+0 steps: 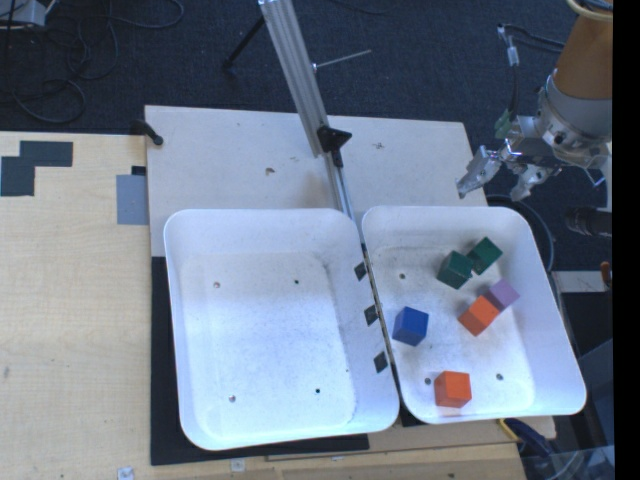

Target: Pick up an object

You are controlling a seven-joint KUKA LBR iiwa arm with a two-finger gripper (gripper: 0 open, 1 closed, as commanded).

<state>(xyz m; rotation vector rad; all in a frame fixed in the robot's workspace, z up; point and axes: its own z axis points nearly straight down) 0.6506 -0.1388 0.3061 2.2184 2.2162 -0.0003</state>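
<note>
The right bin (pixel 540 268) holds several small blocks. Two dark green blocks (pixel 456 268) (pixel 486 254) touch each other near its back. A purple block (pixel 504 294) leans against an orange block (pixel 479 315). A blue block (pixel 410 325) lies by the bin's left wall, and a second orange block (pixel 452 389) sits near the front. My gripper (pixel 501 175) hangs just beyond the right bin's back rim, above the bench, open with nothing between its fingers. It is apart from every block.
The left bin (pixel 200 268) stands beside the right one, the two rims meeting in the middle. A slanted aluminium bar (pixel 300 78) rises from behind the bins' junction. Cables lie on the dark floor at the back.
</note>
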